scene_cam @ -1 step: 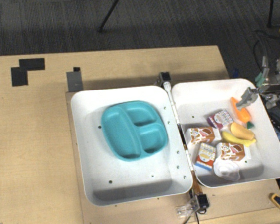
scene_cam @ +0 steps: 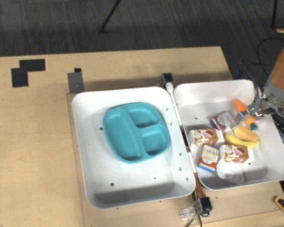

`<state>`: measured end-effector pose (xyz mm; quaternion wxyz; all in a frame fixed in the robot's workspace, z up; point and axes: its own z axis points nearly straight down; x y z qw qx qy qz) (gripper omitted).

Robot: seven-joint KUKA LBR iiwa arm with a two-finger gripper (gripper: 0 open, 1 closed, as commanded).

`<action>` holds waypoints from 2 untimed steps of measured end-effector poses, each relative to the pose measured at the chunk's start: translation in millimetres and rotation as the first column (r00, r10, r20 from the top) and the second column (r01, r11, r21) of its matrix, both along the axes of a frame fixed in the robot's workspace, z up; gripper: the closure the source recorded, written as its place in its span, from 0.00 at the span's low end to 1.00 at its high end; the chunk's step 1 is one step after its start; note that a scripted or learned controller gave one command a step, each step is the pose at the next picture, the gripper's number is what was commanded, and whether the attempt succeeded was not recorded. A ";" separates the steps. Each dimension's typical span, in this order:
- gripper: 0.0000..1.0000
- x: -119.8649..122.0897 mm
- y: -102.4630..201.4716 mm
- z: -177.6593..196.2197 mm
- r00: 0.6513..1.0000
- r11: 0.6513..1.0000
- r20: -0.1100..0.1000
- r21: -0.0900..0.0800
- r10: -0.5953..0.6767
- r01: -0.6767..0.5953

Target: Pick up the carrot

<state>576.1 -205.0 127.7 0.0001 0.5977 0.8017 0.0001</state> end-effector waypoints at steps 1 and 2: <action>0.00 30.1 -2.6 -30.3 0.998 0.999 0.017 -0.006 0.052 -0.052; 1.00 36.0 -2.0 -15.0 0.998 0.999 0.040 -0.013 0.052 -0.051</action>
